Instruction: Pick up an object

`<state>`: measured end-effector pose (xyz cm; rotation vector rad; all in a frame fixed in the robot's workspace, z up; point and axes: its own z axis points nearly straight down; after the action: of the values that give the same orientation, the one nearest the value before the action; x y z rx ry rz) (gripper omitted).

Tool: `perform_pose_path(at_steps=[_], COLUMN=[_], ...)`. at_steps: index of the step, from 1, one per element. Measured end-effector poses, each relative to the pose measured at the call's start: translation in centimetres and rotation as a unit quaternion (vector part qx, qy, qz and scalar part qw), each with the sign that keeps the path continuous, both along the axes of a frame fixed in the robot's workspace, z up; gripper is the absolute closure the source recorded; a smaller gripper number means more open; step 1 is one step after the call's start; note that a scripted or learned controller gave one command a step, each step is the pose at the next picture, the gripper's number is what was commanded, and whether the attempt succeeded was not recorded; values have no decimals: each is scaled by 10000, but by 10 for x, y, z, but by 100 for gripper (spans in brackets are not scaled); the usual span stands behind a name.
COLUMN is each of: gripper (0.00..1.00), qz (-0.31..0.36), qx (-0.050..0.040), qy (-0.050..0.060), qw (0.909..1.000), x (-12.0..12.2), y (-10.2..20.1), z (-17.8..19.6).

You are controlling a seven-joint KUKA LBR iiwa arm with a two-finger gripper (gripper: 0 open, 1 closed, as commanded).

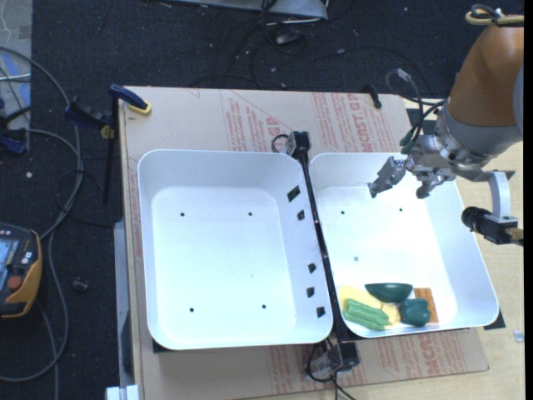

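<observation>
My gripper (pixel 406 180) hangs over the far part of the right bin (pixel 379 232), its two fingers spread apart with nothing between them. Near the front edge of that bin lies a small pile of objects, well away from the gripper: a dark green bowl-like piece (pixel 389 291), a light green ridged piece (pixel 366 314), a teal lump (pixel 415 312), a pale yellow flat piece (pixel 352 295) and an orange block (pixel 426 295).
The left bin (pixel 221 248) sits beside the right one, with a black divider strip (pixel 318 232) between them. Both rest on a cardboard sheet (pixel 250 115). A yellow-handled clamp (pixel 129 100) sits at the far left corner. Cables lie on the dark floor.
</observation>
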<state>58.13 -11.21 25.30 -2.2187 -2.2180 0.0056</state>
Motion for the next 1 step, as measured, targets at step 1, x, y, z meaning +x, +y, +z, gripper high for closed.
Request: perform_pose_path(at_steps=[1], gripper=[0], qz=[2], qx=[-2], qy=[-27], qw=[10000], x=[1], y=[0], z=[3])
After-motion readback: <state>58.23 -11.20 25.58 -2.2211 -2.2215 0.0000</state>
